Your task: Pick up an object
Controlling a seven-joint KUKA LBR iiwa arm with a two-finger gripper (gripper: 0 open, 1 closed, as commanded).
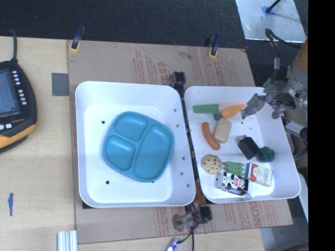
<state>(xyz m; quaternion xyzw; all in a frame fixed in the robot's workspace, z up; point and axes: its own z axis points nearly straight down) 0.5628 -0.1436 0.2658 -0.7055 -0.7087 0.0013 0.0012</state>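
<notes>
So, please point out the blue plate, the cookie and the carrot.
Blue plate (138, 146), camera view, on the ridge between its compartments.
Cookie (211, 163), camera view, on its middle.
Carrot (233, 110), camera view, on its orange body.

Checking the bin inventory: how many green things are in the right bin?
3. A green stick lies at the bin's far left beside the carrot; a dark green lump sits right of the black block; a light green piece lies beside the cookie. More may be hidden.
</notes>
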